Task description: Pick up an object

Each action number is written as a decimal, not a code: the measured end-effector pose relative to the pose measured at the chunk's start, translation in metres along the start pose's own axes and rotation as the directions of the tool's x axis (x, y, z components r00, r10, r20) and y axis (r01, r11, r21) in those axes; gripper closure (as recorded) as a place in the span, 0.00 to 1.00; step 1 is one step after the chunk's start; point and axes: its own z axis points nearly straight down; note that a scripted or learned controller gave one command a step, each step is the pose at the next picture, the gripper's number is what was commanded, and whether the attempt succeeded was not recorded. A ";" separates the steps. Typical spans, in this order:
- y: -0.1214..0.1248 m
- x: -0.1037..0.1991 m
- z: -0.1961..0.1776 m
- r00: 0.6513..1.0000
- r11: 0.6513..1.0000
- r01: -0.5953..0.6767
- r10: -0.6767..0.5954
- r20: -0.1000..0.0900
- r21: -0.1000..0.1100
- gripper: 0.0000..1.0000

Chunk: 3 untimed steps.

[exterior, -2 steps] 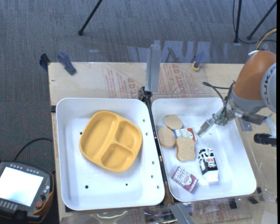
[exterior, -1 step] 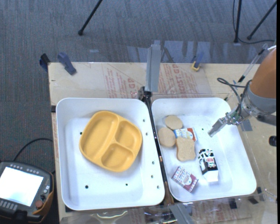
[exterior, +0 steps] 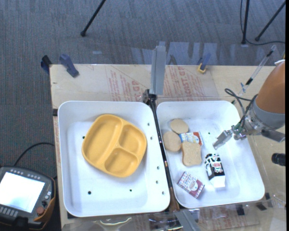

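The candidate objects all lie in the right bin, and none has been lifted: each rests on the bin floor. A black-and-white carton lies toward the near right of the bin, nearest the gripper and below it in the camera view. To its left lies a tan bread-slice piece, touching or just beside a small blue-and-orange packet above it. Two round tan pieces lie further left: a round cookie and an oval cookie just above it. A red packet lies near the front edge of the bin, apart from the rest. The gripper is positioned over the right-centre part of the bin, just above the carton and to the right of the blue-and-orange packet, with bare white bin floor under its tip. No object is visible between the jaws; whether the jaws are open or closed cannot be determined at this resolution. The left bin contains a yellow divided plate, well apart from the gripper. Both bins sit side by side on the counter. Assessment: the task is at the approach stage. Target selection, descent, closure and lift all remain to be completed.
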 end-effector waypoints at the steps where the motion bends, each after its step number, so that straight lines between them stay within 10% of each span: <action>1: -0.011 0.006 0.029 1.000 1.000 -0.013 0.013 0.000 0.001 0.00; 2: 0.021 -0.005 0.053 1.000 1.000 -0.002 0.002 -0.001 -0.001 0.00; 3: 0.022 -0.006 0.042 1.000 1.000 0.003 -0.003 0.001 -0.001 1.00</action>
